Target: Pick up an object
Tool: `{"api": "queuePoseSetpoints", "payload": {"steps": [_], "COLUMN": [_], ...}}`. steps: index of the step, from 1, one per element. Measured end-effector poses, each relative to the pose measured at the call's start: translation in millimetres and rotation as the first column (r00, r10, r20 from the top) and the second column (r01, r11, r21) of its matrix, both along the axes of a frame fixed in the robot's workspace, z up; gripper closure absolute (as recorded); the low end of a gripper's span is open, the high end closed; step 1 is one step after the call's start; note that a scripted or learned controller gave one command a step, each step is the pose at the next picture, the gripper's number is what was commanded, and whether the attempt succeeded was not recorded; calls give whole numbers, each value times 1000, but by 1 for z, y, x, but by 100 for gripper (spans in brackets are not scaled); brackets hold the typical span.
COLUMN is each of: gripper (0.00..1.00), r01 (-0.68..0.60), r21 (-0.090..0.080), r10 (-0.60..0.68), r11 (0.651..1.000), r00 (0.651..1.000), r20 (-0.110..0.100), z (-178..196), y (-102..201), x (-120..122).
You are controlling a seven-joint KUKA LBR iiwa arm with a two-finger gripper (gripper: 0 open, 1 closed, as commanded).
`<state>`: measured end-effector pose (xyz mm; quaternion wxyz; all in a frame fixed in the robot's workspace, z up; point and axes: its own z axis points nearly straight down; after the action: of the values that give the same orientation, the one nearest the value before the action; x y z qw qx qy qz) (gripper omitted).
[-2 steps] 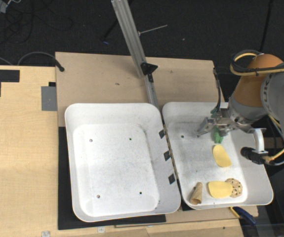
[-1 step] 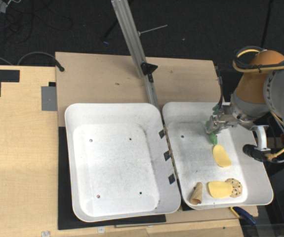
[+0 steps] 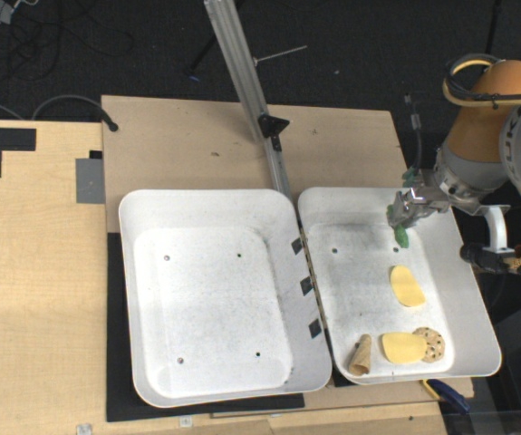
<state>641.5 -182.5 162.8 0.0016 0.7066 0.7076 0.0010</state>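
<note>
Two bins, left (image 3: 151, 208) and right (image 3: 477, 333): white plastic, smooth, faintly speckled, slight sheen. Bench top (image 3: 33, 270): pale wood-grain laminate, matt. Backing board (image 3: 188, 143): plain brown fibreboard, matt. Slanted rail (image 3: 237, 62): ribbed bare metal, dull shine. Arm shell (image 3: 477, 139): glossy orange.

Right bin (image 3: 477, 320) as our marker: the green item (image 3: 402, 236) near its far end is partly covered by the gripper (image 3: 407, 208), too small to identify. The jaws blur together, so their stance can't be read. Just past the bin's near rim, a blue-and-yellow tool (image 3: 446, 391) is half hidden.
</note>
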Motion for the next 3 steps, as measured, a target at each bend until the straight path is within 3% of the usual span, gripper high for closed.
{"api": "queuePoseSetpoints", "payload": {"steps": [2,3], "gripper": [100,100], "r01": [0,-3], "r21": [0,3], "r10": [0,3], "r11": [1000,1000], "r00": [1000,1000], "r20": [0,-7], "z": [93,81], "y": [5,56], "x": [7,2]}}
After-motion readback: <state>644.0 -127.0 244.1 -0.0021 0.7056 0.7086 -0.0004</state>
